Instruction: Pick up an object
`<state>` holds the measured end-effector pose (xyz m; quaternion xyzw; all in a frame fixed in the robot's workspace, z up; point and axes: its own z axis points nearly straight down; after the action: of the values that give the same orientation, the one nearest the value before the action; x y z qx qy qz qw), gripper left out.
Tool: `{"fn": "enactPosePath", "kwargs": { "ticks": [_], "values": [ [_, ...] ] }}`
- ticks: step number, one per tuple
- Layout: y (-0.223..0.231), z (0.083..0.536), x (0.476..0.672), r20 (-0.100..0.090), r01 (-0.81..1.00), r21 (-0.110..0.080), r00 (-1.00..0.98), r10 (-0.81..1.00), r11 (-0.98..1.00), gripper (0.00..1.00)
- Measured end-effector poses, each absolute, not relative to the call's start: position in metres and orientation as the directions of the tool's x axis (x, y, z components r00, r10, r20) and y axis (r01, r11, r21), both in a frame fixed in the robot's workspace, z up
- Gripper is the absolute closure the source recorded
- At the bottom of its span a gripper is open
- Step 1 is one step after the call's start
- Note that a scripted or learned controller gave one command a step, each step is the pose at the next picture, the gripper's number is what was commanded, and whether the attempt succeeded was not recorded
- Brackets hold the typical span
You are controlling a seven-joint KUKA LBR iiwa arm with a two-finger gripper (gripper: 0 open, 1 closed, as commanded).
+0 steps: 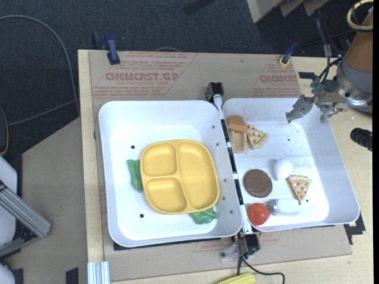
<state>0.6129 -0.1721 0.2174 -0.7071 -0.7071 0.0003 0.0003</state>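
My gripper (pixel 310 114) hovers over the far right corner of the right bin (pixel 331 158), open, with nothing between its fingers. In that bin lie a tan bun (pixel 237 132) against the left wall and a pizza slice (pixel 256 136) beside it. Nearer the front are a white egg (pixel 283 168), a brown round patty (pixel 258 183), a second pizza slice (pixel 299 188), a red tomato (pixel 258 213) and a small whitish piece (pixel 288 206). All of these lie left of and nearer than the gripper, apart from it.
The left bin (pixel 115 135) holds a yellow divided plate (pixel 178 176) with green leaves (pixel 135 175) at its left edge and another green piece (pixel 204 216) at its front. The arm's grey wrist (pixel 358 78) enters from the right.
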Motion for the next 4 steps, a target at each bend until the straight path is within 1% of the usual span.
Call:
{"fn": "enactPosePath", "kwargs": {
  "ticks": [1, 2, 3, 4],
  "values": [
    [-0.107, 0.15, 0.646, 0.002, 1.0, -0.003, -0.001, 1.0, 0.001, 0.0],
    [-0.118, 0.084, 0.626, 0.001, 1.0, -0.002, 0.001, 1.0, -0.001, 0.0],
    [-0.103, 0.089, 0.64, -0.014, 1.0, 0.008, 0.003, 1.0, -0.003, 0.0],
    [-0.095, 0.085, 0.658, -0.002, 1.0, -0.002, 0.0, 1.0, 0.0, 0.0]
  ]
}}
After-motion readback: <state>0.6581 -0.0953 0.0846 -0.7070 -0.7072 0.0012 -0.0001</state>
